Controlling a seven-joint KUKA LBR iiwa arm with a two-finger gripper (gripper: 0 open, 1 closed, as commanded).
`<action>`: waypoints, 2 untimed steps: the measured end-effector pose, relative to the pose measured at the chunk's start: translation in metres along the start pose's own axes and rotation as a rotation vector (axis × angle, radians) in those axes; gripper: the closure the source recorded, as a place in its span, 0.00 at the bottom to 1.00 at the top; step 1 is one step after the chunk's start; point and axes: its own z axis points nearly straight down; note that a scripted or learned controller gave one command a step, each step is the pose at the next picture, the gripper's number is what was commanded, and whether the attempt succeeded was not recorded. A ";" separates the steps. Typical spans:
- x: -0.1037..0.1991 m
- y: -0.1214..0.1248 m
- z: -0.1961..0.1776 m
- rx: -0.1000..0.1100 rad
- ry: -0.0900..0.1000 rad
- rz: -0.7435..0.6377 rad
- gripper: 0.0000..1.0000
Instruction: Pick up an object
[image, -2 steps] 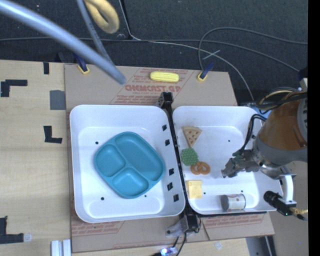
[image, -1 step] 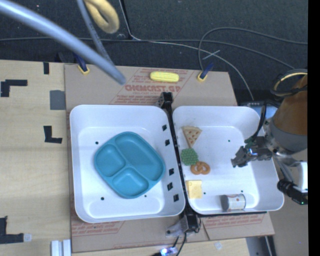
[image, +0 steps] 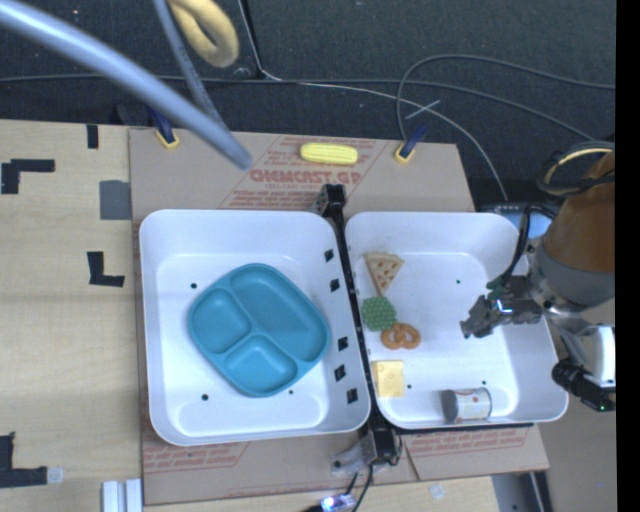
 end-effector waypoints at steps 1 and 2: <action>0.044 0.020 -0.011 -0.001 0.001 -0.005 1.00; 0.090 0.035 -0.002 0.000 0.001 -0.005 1.00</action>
